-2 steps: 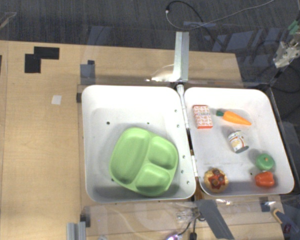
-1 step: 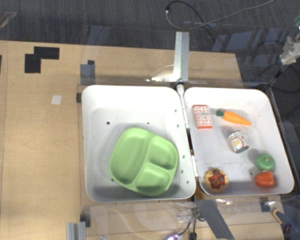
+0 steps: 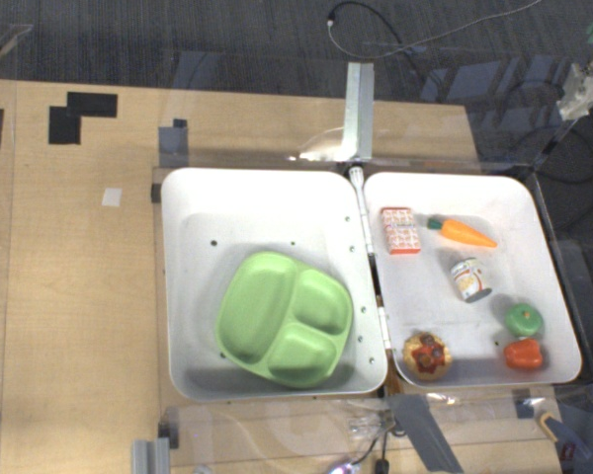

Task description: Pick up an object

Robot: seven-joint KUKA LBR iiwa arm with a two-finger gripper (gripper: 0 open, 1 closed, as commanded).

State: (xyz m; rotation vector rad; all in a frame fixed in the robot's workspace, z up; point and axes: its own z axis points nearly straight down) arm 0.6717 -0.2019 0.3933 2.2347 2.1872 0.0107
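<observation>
One fixed cam above bench, angled down, mid-range, w/ left bin point(image 3: 178, 294) & right bin point(image 3: 544, 265) both in frame.

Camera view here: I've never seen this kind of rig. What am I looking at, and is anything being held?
One fixed camera looks down at a slant on a bench with two shallow white bins. The left bin holds a green divided plate. The right bin holds small toy items: a red-and-white box, a carrot, a small can, a green round piece, a red piece and a dark round item. All lie loose in the bins; nothing is being held.
</observation>
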